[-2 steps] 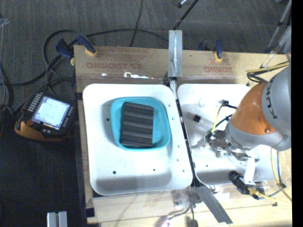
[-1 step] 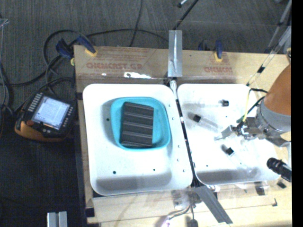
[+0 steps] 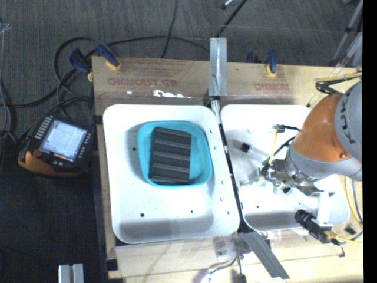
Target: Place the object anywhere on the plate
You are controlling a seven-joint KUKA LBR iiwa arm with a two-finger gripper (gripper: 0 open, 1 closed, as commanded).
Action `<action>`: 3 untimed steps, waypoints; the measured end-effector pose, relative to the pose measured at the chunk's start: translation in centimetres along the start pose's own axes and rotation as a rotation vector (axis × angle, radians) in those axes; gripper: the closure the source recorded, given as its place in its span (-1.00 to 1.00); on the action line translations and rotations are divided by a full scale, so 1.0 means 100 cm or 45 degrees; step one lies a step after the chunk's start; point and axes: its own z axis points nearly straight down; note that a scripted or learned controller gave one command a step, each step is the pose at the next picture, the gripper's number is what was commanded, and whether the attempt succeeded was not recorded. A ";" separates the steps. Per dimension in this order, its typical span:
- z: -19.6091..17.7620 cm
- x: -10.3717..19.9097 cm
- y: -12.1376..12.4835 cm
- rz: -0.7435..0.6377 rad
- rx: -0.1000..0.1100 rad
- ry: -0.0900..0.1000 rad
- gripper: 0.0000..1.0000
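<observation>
Teal is the colour of the plate (image 3: 203, 158), and it sits in the middle of the left bin (image 3: 123, 217). A dark grey ribbed block (image 3: 171, 155) lies flat on it, so I judge the object is already where the task wants it.

My arm (image 3: 327, 140) hangs over the right bin (image 3: 259, 214), near that bin's middle. The pincer (image 3: 272, 173) points down at the bin floor. It is small and dark from up here, so I cannot tell how it stands. I see nothing held in it.

The block is well apart from the pincer, across the wall where the two bins meet.

What could go wrong? The block nearly fills the plate, and its front edge sits close to the plate's rim. If my arm swings left and low, it could bump the block and push it off. The yellow cable (image 3: 274, 140) by the wrist might also snag, I think.
</observation>
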 end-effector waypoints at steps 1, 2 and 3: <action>-0.063 -0.051 0.005 -0.316 -0.004 -0.002 -1.00; 0.034 -0.016 0.010 -0.292 -0.013 -0.005 -1.00; -0.047 -0.063 0.009 -0.587 -0.005 -0.003 -1.00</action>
